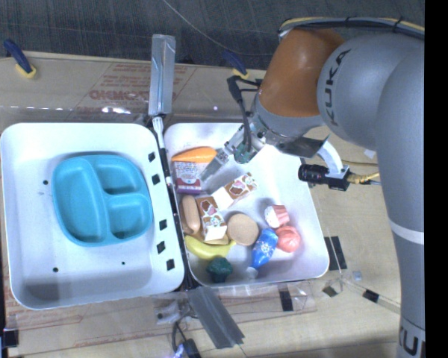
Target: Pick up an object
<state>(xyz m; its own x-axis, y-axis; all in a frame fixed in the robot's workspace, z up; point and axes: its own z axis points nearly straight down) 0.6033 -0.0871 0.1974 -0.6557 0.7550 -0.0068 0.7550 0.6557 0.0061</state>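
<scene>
Desk [97, 88] carries 2 white bins side by side. Left bin [30, 222] holds a blue tray [101, 198] with compartments, lying flat near its middle.

Right bin [306, 222] holds the loose objects. Cup [188, 171] with an orange lid lies on its side at the upper left, against the divider. Carton [234, 191] lies just right of and below the cup. Packet [211, 217] sits below the carton, with a sausage [190, 212] beside it on the left. Banana [205, 247] lies along the lower left, touching a green piece [219, 269]. Bun [243, 229] rests near the centre. Blue bottle [263, 249], small can [276, 215] and red fruit [287, 239] cluster at the lower right.

Arm [358, 103] reaches in from the right. Gripper [213, 171] is low over the upper part of the right bin, tip close beside the cup and above the carton. Finger spread cannot be told, and no object is seen in its hold
</scene>
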